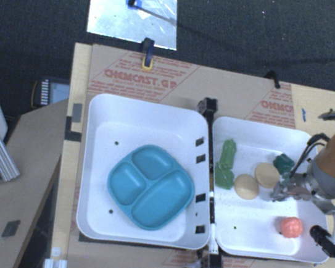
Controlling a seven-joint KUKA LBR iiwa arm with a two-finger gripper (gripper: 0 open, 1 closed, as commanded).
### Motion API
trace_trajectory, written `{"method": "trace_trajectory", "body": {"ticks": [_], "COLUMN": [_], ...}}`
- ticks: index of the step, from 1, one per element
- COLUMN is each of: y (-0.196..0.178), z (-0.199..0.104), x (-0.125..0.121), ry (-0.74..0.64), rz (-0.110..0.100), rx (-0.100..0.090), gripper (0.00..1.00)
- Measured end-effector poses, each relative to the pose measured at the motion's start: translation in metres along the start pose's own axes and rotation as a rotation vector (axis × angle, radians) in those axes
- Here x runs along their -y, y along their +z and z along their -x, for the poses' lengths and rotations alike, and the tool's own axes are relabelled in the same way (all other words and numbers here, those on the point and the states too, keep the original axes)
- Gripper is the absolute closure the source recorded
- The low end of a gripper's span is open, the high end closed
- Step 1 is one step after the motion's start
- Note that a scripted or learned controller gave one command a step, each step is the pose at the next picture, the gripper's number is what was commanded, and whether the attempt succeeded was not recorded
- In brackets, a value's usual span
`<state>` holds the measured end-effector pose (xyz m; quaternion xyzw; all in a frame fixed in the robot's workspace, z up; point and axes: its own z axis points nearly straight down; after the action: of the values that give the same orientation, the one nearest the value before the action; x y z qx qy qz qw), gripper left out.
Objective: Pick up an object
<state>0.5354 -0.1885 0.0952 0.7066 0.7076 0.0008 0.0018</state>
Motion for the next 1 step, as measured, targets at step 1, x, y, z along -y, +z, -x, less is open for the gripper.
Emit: {"method": "trace_trajectory", "body": {"ticks": [1], "y": [-0.0433], "z": [0.0012], "x": [0.0002], "ry": [-0.002], "rz": [0.001], "rx": [0.0], "gripper": [1.0]}}
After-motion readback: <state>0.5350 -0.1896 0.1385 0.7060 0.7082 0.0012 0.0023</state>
